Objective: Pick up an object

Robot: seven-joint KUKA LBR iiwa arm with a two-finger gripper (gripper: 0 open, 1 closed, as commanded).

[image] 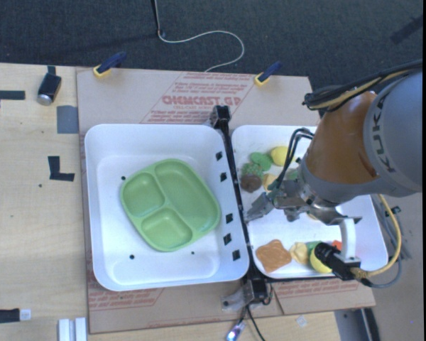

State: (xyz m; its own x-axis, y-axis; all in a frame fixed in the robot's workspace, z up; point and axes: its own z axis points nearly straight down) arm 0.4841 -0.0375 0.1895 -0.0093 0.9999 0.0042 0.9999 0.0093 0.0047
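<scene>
Green three-compartment plastic tray (170,203)

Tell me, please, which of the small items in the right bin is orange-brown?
The flat toast-like piece at the right bin's near edge; the other items there are yellow, green or dark brown.

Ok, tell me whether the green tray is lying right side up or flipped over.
Right side up: the green tray lies flat in the left bin, its three compartments facing upward.

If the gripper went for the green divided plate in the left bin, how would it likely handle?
The green plate looks like moulded plastic, so probably stiff and light. It lies flat in the left bin, so a pinch would likely need its raised rim. Its glossy surface suggests it may slide when pushed.
</scene>
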